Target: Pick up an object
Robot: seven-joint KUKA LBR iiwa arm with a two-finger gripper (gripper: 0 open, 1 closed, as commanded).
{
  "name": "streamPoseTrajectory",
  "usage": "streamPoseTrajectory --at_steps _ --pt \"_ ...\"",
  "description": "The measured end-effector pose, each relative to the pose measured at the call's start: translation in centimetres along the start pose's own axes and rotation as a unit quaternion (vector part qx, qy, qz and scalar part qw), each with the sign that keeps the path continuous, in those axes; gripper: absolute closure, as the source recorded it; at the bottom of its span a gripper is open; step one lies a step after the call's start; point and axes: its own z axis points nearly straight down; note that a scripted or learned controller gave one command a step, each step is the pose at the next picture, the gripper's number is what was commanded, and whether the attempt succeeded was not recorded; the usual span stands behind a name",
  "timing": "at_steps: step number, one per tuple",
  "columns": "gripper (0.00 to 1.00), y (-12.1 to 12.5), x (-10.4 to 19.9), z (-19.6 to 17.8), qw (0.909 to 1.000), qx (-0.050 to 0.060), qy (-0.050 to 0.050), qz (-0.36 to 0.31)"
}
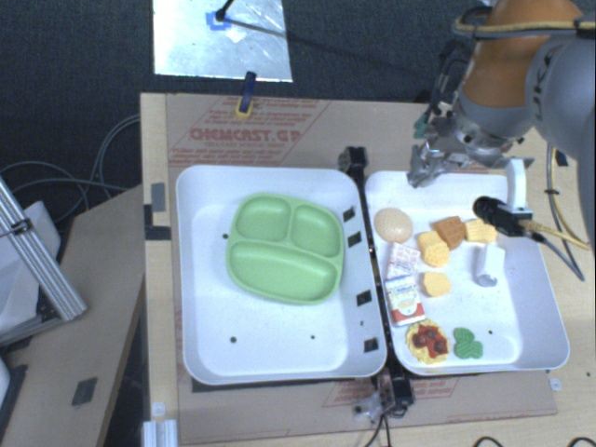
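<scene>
While the camera looks down at a slant, we start at the left, where the left bin [200, 277] sits on the tabletop [270, 124] with a green divided plate [284, 248] lying flat near its middle, three compartments showing. Moving across the divider, the right bin [535, 315] carries the whole scatter of toy food: a pale round bun [393, 223] near the bin's upper left, and just below it a white and red packet [402, 259] with a second small carton [404, 298] touching its lower end. Below those, at the bin's front edge, lies a little pizza piece [427, 340], and right beside it a green leafy piece [467, 344]. Toward the middle there's a cluster of yellow chunks [433, 248], with one more yellow piece [437, 284] a bit lower, a brown toast-like block [450, 230] touching the cluster, and a yellow piece [480, 232] to its right. A white cylinder [484, 266] lies just below that. Over on the right, the arm [521, 54] reaches in, and the gripper [424, 173] hangs at the back rim of the right bin, apart from the bun and above the rest of the food. Its jaws point down, and I can't tell whether they are wide or narrow; nothing shows between them.
</scene>
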Motion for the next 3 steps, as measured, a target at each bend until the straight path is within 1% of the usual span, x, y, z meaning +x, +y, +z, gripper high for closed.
streamPoseTrajectory --at_steps 1,2,3 --pt "1.00 0.7 5.1 -0.3 1.0000 0.000 0.000 0.000" --pt "1.00 1.6 9.9 0.2 1.0000 0.000 0.000 0.000" --pt "1.00 1.2 12.9 3.0 1.0000 0.002 0.000 0.001"
